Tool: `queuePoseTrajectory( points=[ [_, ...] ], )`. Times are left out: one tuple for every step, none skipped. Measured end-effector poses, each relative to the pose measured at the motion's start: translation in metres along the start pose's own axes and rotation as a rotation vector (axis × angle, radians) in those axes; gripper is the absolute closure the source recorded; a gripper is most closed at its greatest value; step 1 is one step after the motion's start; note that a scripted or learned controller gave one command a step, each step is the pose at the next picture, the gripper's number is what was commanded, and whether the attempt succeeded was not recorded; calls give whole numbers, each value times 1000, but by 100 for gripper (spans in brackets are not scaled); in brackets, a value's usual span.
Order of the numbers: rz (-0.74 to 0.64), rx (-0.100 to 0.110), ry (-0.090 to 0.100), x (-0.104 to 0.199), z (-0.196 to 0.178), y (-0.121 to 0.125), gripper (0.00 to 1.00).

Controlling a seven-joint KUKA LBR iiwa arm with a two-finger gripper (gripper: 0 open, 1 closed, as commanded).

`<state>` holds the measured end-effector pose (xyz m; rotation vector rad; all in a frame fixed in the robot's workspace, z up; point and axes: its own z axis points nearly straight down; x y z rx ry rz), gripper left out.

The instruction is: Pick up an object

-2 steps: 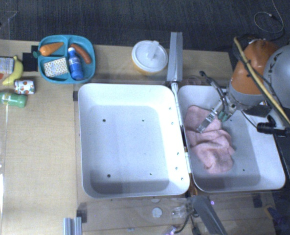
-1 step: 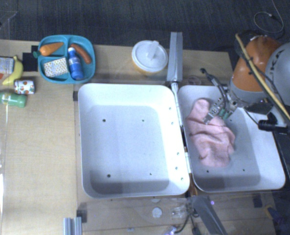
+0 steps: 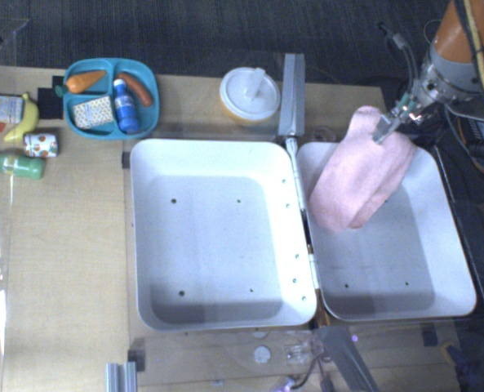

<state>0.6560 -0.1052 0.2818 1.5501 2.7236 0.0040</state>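
Gripper (image 3: 388, 126): at the far right, over the far edge of the right bin (image 3: 450, 243), fingers pinched on the upper corner of the pink cloth (image 3: 357, 180). The arm (image 3: 454, 47) reaches in from the right, orange band showing.

Pink cloth: hangs from the pinched corner and drapes down and to the left across the far-left part of the right bin. Judged soft, limp and light; no risk of breakage, but it will sag, swing and fold under its own weight. A single corner grip looks thin, and the fabric could slide out if jerked. A fold or bunched edge would give a surer hold than flat fabric.

Left bin (image 3: 217, 235): white, shallow, just beside the right bin, a grey divider (image 3: 290, 96) running away between them at the far side.

White lidded cup (image 3: 250, 95): far side, just left of the divider, apart from the cloth.

Blue tray (image 3: 111, 96): far left, holding toy food and a small bottle.

Banana (image 3: 23, 119), small can (image 3: 40, 144), green bottle (image 3: 13, 165): far left of the bench, well apart.

Obstructions: none near the cloth save the bin walls.
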Motion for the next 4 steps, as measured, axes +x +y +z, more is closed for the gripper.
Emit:
queuePoseTrajectory(
  points=[
    [-212, 2, 3, -22, 83, 2, 100],
    [-249, 2, 3, -24, 143, -34, 100],
    [-253, -4, -3, -23, 131, -31, 100],
    [-257, -9, -8, -23, 119, -28, 100]
  ],
)
